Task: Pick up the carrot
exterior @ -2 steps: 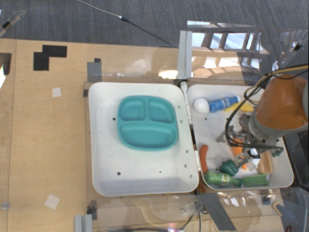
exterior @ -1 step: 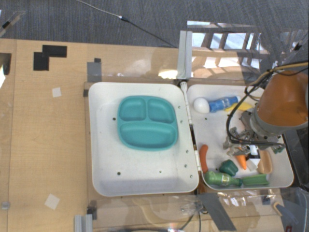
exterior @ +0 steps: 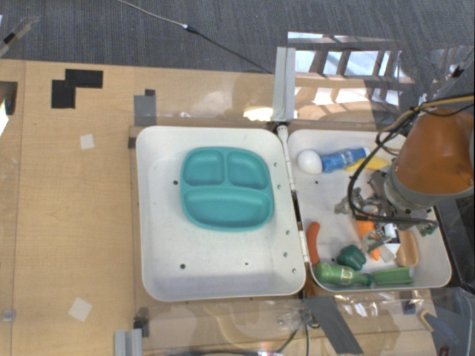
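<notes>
In right bin (exterior: 326, 191), pincer (exterior: 377, 232) over carrot (exterior: 367, 229)

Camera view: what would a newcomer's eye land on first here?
Probably the teal divided plate, alone in the left bin. Next, the arm's orange band looming over the right bin, where the gripper hangs above a clutter of items. An orange piece, likely the carrot, lies right beneath it, beside a red sausage-shaped toy.
</notes>
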`<state>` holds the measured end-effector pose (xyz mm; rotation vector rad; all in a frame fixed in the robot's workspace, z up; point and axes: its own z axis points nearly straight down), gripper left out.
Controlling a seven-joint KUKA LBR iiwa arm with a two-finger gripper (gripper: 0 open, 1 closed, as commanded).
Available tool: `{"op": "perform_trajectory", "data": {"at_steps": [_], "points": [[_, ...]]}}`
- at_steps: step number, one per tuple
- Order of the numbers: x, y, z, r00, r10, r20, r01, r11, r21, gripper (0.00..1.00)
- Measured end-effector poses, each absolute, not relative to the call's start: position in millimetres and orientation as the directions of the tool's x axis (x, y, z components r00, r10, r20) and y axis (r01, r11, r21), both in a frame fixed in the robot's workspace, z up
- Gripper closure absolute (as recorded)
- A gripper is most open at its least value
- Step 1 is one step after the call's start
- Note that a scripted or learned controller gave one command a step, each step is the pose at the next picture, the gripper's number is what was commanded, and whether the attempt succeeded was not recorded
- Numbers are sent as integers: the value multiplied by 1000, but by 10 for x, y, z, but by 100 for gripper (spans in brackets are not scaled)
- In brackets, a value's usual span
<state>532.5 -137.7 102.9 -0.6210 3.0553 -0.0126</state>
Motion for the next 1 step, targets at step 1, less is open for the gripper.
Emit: {"op": "perform_trajectory", "data": {"at_steps": [1], "points": [[5141,-1447,908,-994,-107,-20,-106,994,-7,0]]}}
